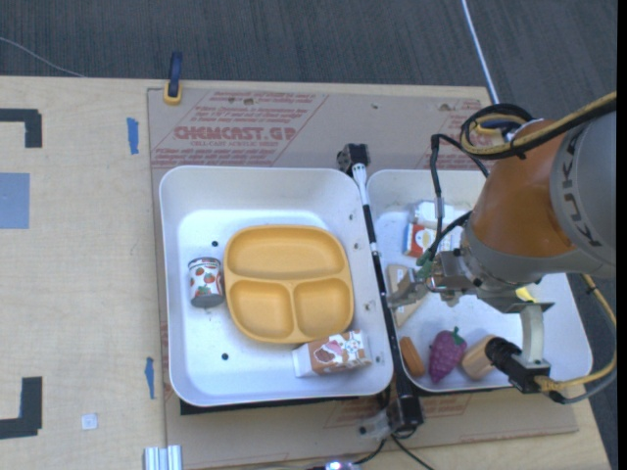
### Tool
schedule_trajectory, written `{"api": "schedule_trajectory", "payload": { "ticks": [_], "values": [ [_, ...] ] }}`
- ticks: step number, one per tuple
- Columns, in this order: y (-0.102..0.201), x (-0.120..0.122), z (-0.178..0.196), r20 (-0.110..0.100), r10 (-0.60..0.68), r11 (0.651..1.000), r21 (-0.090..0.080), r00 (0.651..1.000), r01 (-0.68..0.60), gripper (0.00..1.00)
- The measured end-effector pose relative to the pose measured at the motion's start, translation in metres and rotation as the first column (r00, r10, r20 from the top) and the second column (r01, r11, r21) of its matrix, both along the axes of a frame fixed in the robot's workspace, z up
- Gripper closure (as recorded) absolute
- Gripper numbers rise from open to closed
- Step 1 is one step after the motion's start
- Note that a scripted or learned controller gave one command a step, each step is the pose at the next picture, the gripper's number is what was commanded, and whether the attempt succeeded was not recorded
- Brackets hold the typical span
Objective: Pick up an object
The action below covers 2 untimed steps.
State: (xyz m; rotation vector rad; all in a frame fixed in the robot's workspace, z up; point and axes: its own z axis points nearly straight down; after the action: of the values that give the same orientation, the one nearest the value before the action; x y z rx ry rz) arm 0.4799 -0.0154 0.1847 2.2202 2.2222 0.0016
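The arm is reaching into the right bin point(578, 360), its jaws' state impossible to tell; next it is needing a descent onto the grapes point(445, 352)

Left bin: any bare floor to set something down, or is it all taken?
Left bin: bare floor along the far wall above the yellow tray, and the near-left corner below the can. Crowded at the near-right, where the carton sits against the tray.

Glossy plastic yellow tray point(288, 284); smooth white plastic bins point(176, 292); matt wooden bench point(78, 292).
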Motion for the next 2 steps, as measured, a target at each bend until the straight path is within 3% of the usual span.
{"api": "schedule_trajectory", "payload": {
  "ticks": [2],
  "values": [
    [0.0000, 0.0000, 0.0000, 0.000, 0.000, 1.000, 0.000, 1.000, 0.000, 0.00]
  ]
}}
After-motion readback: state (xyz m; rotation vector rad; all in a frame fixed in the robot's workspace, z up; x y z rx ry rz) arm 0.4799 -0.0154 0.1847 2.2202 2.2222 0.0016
